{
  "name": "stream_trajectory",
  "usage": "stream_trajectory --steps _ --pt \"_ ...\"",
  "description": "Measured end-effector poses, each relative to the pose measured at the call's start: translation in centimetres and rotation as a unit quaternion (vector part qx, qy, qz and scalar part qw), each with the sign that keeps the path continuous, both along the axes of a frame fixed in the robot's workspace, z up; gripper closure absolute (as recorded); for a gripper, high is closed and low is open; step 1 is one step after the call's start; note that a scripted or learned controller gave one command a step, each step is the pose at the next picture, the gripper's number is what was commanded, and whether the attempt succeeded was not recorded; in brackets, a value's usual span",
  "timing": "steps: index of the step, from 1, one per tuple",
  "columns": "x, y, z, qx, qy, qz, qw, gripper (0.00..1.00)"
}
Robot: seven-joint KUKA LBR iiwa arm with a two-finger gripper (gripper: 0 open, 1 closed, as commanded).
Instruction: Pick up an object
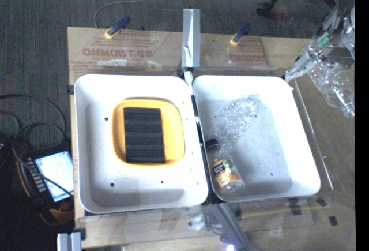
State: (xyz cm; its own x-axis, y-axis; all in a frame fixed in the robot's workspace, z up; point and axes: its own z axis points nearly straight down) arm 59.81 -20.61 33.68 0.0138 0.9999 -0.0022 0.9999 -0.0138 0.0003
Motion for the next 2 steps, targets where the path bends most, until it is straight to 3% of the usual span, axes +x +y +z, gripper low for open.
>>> stream_trajectory --steps 1,2 --pt "3.7 5.4 -8.0 0.0008 0.002 0.009 1.0 0.0" --pt "2.3 7.4 -17.6 0.0011 0.002 0.03 0.9995 0.0"
